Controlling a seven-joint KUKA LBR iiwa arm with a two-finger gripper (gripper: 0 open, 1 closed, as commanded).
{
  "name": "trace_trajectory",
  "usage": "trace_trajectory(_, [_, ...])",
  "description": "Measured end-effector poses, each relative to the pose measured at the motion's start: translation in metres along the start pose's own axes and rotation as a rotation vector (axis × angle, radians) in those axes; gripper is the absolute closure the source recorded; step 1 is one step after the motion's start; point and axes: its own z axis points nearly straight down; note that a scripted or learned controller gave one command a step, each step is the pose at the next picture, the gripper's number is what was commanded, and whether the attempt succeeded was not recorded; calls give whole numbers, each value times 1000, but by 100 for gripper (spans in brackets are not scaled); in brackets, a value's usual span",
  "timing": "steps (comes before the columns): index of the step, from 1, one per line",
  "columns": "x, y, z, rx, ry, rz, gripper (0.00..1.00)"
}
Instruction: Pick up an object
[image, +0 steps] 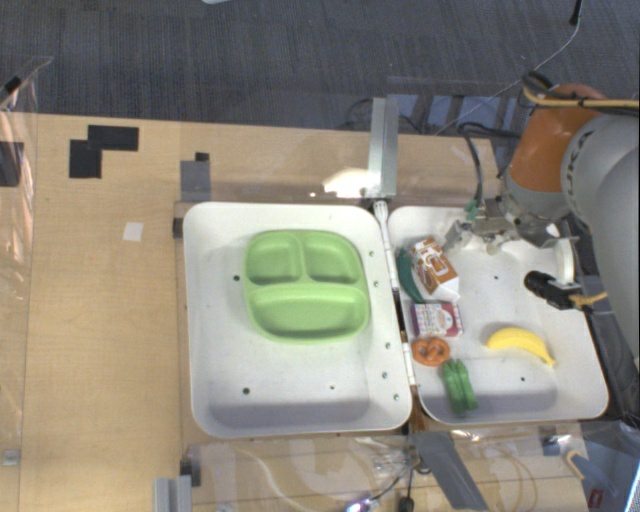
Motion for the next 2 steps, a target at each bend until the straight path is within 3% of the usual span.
trace_trajectory(1, [-35, -15, -49, -1, -1, 47, 0])
trace_trajectory(2, [23, -24, -4, -6, -10, -34, 0])
